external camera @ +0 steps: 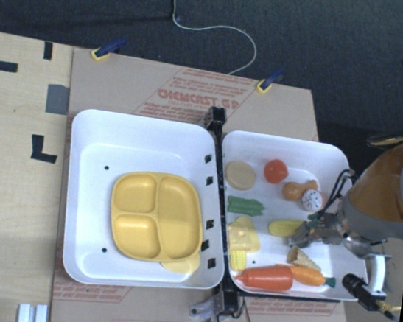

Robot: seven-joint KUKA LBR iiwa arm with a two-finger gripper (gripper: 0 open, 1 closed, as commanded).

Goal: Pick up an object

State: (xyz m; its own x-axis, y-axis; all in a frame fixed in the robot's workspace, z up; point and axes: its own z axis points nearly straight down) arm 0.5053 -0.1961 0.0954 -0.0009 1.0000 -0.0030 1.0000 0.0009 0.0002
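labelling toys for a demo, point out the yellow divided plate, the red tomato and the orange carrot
yellow divided plate [157, 213], camera view, central divider ridge
red tomato [275, 171], camera view, middle of its top
orange carrot [307, 276], camera view, mid-body

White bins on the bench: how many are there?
2. The left bin holds a yellow tray; the right bin holds toy food, with the gripper reaching in at its right side. None looks hidden.

The grey arm [398, 192], its orange band uppermost, reached in from the right and bent down toward the left, carrying the gripper [307, 235] low at the end of its dark wrist, with the fingers too small and dark to read.
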